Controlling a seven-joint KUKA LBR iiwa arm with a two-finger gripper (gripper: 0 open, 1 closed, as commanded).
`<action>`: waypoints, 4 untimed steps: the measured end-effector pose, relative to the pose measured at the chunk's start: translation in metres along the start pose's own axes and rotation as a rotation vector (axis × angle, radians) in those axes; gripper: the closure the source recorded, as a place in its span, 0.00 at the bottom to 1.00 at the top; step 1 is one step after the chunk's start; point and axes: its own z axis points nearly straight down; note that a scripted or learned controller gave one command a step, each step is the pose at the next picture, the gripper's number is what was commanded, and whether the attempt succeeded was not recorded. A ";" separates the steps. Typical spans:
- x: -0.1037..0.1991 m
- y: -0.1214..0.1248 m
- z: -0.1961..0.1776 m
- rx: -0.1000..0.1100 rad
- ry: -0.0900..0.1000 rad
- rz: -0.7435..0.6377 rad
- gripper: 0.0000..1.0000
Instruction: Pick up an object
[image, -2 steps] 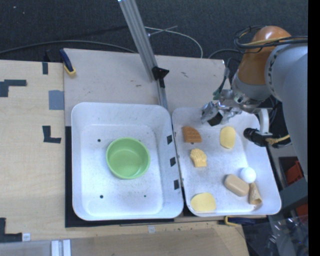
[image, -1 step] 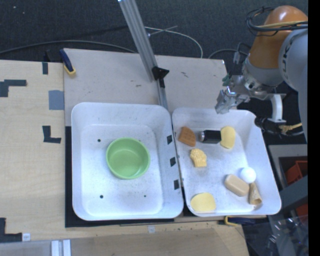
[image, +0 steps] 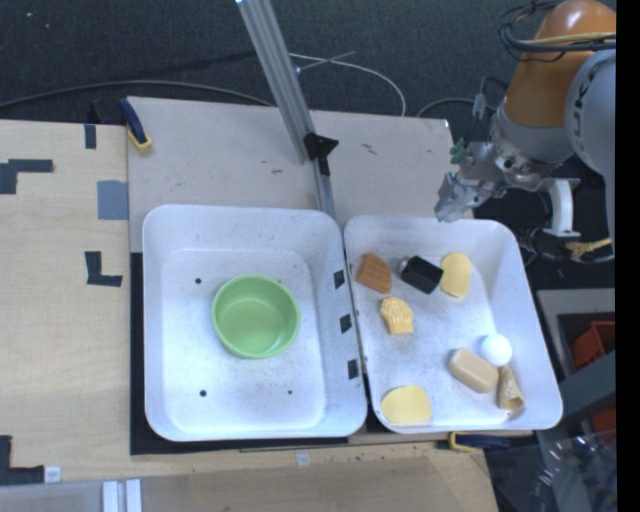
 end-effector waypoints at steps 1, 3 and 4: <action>0.057 -0.005 0.016 0.003 0.002 -0.005 1.00; 0.157 -0.021 0.036 0.004 0.001 -0.005 1.00; 0.211 -0.027 0.041 0.004 0.001 -0.006 1.00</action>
